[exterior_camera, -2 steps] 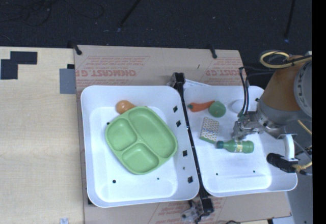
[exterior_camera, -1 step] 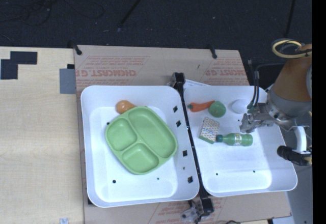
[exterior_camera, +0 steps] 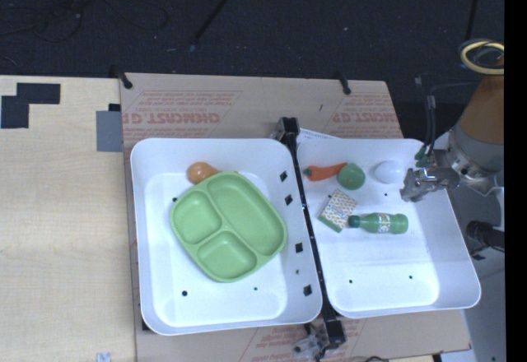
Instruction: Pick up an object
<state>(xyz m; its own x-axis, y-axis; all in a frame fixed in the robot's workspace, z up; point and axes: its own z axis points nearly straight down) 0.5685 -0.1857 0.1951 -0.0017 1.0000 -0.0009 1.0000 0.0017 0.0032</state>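
Two bins lay below, so I hung my claw (exterior_camera: 417,184) over the right bin (exterior_camera: 412,286), near the green bottle (exterior_camera: 379,223); its spread I couldn't tell.

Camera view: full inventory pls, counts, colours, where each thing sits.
bins: 2, white, side by side on the bench
divided plate: 1, light green, middle of the left bin
orange ball: 1, orange, left bin, at the plate's far edge
carrot: 1, orange, far part of the right bin
green ball: 1, green, just right of the carrot
white egg: 1, white, right bin, far right
bottle: 1, green, lying flat, middle of the right bin
packet: 1, patterned, left of the bottle
cardboard sheet: 1, brown, under the bins
gripper: 1, metal, over the right bin's right edge
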